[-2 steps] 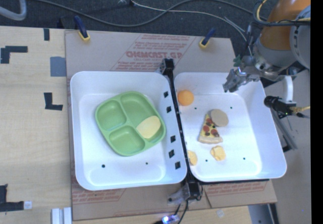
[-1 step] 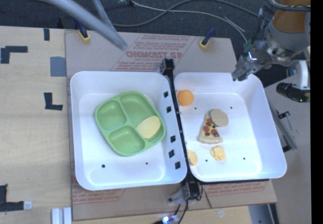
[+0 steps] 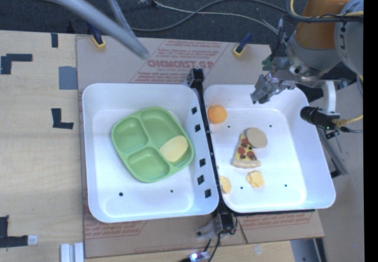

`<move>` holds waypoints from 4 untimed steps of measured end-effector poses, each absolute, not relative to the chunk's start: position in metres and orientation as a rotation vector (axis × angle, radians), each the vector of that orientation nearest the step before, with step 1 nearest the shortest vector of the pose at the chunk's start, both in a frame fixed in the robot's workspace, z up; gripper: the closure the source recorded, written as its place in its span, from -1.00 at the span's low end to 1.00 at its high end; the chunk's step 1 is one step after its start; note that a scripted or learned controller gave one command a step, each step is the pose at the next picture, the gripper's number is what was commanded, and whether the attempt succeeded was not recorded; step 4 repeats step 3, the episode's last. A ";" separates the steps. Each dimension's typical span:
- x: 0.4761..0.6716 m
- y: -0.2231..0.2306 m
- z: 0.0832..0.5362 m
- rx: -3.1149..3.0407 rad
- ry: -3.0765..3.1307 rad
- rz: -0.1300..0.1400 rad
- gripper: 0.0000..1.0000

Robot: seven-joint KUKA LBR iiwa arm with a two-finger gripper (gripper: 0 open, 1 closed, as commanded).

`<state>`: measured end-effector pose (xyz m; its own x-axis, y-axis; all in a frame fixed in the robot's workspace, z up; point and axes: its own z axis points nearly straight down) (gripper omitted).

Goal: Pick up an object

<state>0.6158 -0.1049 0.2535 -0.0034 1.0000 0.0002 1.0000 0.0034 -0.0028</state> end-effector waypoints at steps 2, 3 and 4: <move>0.590 0.004 0.226 -2.214 -2.225 0.003 1.00; 0.583 0.061 0.234 -2.217 -2.225 0.001 1.00; 0.583 0.061 0.234 -2.217 -2.225 0.001 1.00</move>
